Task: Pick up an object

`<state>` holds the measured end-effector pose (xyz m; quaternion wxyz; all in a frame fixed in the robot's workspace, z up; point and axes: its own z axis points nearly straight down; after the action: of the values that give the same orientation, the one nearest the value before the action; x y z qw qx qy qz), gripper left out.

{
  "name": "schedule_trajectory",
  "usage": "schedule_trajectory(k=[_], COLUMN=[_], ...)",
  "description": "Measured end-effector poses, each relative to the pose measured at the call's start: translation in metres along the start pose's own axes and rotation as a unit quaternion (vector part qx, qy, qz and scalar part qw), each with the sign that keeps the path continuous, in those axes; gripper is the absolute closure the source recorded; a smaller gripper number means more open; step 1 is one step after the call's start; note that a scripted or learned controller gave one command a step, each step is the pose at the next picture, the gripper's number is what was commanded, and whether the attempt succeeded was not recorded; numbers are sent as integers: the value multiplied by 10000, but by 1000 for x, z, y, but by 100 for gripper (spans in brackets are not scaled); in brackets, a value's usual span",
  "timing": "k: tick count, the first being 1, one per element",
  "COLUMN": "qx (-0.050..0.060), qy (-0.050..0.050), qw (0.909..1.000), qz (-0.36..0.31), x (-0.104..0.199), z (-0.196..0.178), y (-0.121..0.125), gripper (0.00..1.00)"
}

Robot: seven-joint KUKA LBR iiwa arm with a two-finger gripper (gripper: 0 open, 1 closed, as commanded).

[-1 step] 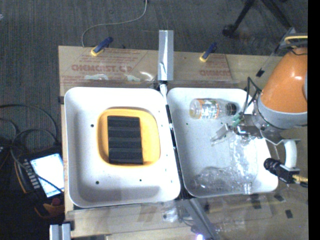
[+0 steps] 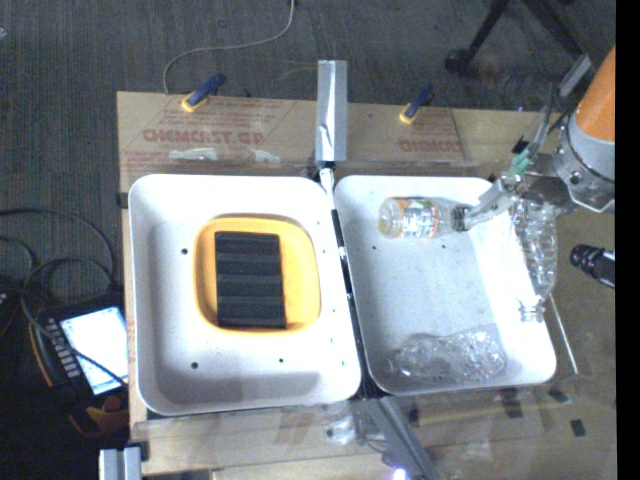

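Observation:
A small clear bottle with an orange label [image 2: 410, 218] lies on its side at the back of the right bin [image 2: 440, 298], its dark cap pointing right. My gripper [image 2: 492, 202] reaches in from the right at the bin's back right corner, its tip right by the bottle's cap. A clear plastic bottle [image 2: 535, 243] lies along the right wall, just under the wrist. Crumpled clear plastic [image 2: 450, 356] rests near the right bin's front wall. In the left bin [image 2: 160, 268] sits a yellow tray holding a black ribbed block [image 2: 248, 280].
A metal post [image 2: 331, 118] stands behind the gap between the bins. Two yellow-and-blue clamps [image 2: 203, 91] hold the board at the back. A tablet and cables [image 2: 85, 343] lie on the floor to the left.

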<state>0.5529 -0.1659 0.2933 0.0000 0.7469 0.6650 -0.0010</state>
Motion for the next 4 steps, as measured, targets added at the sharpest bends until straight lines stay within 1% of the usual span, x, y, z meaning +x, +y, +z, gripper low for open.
schedule_trajectory(k=[1, 2, 3, 4], qx=[10, -57, -20, -120], qy=[-2, -7, -11, -23], qw=[9999, 9980, 9905, 9894], qz=[-133, -624, -1377, -1445], x=[35, 40, 22, 19], z=[44, 139, 199, 197], y=[48, 115, 115, 50], gripper=[0, 0, 0, 0])
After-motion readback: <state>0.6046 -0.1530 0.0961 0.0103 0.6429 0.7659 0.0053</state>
